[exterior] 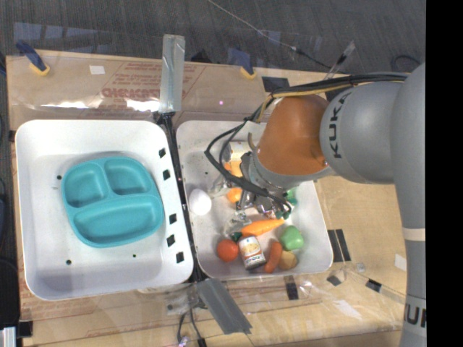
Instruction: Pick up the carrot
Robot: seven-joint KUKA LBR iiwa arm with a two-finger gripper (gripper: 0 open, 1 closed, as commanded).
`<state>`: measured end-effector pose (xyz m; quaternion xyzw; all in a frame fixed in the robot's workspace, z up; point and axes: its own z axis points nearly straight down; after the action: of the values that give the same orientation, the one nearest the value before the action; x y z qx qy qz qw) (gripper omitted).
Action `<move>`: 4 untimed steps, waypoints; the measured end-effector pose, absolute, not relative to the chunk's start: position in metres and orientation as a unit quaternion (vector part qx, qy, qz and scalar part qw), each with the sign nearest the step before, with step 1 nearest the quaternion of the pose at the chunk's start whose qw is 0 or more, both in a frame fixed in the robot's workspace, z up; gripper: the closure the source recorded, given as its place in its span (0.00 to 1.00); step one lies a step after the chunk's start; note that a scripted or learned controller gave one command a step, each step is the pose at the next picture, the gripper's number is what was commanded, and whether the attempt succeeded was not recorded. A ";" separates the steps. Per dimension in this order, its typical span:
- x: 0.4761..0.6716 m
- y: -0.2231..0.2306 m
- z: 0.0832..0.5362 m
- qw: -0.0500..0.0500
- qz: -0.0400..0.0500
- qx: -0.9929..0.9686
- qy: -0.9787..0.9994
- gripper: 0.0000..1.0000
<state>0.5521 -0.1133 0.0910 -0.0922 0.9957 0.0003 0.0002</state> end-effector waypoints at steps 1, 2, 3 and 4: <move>0.554 -0.111 0.102 0.001 0.000 -0.096 0.995 1.00; 0.542 -0.100 0.256 0.008 -0.003 -0.081 0.997 1.00; 0.541 -0.006 0.190 -0.001 0.001 0.018 1.000 1.00; 0.562 -0.071 0.192 0.001 -0.001 0.014 1.000 1.00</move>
<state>0.5622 -0.0711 0.1924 0.0137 0.9999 -0.0009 0.0012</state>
